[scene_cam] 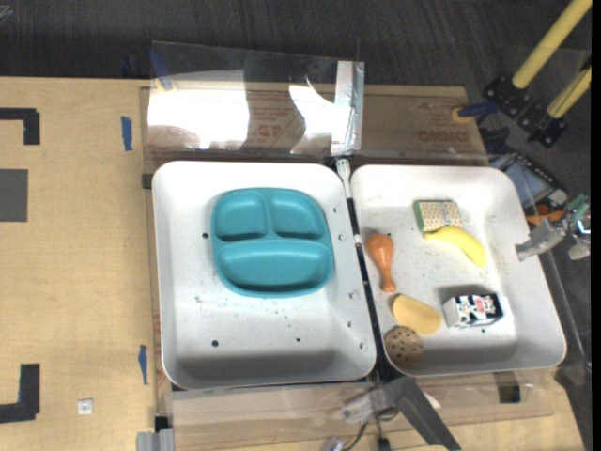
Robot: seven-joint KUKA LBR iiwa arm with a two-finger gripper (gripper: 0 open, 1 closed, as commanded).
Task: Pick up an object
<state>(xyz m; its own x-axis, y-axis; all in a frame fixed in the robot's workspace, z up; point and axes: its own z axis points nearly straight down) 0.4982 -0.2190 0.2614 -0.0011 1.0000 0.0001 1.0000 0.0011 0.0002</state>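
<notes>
The right bin (507, 191) holds several small objects. A yellow banana (458, 243) lies beside a speckled green-and-tan block (437, 215). An orange drumstick-shaped toy (382, 256) lies near the bin's left wall. Toward the front are a yellow wedge (417, 314), a brown cookie (402, 345) and a black-and-white carton (472, 309). My gripper (538, 244) pokes in at the right bin's right rim, above and apart from all of these objects, with nothing seen in it.
The left bin (178, 280) bears a teal divided plate (272, 241). A clear plastic sheet (254, 111) stands behind the bins. Yellow-handled tools (554, 36) lie at the back right, off the bench.
</notes>
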